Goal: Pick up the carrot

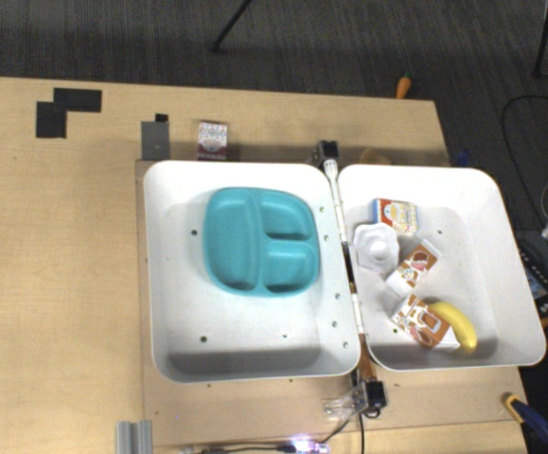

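The right bin (501,253) holds a yellow banana (457,325) at its front. The banana lies against a red-and-white snack packet (417,322). A second such packet (415,264) lies in the middle of the bin. Beside it a white cup (377,247) stands next to a small white-and-orange carton (395,216) at the back. A small orange object (403,87) sits at the bench's far edge, outside the bins; I cannot tell what it is.
The left bin (174,282) holds a teal divided plate (259,239) near its middle. A small patterned cube (212,138) and a grey bracket (155,138) stand behind the left bin. Cables and clips lie along the bench's front edge.
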Controlling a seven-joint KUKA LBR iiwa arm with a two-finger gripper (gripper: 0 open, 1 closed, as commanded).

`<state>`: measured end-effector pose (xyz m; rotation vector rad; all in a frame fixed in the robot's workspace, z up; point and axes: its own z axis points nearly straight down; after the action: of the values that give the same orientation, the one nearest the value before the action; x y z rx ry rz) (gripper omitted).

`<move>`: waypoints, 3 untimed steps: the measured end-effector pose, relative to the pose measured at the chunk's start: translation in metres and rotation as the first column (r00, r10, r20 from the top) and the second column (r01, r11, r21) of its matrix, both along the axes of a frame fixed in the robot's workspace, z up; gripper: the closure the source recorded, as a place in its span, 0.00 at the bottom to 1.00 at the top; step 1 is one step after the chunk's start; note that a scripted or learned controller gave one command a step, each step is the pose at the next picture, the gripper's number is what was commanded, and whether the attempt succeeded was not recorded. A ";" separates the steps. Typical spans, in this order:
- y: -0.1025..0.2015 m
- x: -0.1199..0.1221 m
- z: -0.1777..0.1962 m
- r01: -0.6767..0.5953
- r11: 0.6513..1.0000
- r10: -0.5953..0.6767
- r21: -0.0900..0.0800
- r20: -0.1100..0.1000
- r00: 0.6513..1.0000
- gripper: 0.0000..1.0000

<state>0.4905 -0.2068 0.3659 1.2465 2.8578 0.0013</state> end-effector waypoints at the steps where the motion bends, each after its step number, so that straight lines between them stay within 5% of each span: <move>1: 0.001 0.003 0.010 -0.004 1.000 0.004 -0.003 0.008 1.000 1.00; 2: 0.003 0.020 -0.133 -0.044 0.999 0.045 0.010 -0.023 0.999 1.00; 3: 0.000 0.006 0.007 -0.187 0.982 0.187 -0.006 0.002 0.982 1.00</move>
<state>0.4970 -0.2068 0.3732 0.9706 2.9581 -0.0024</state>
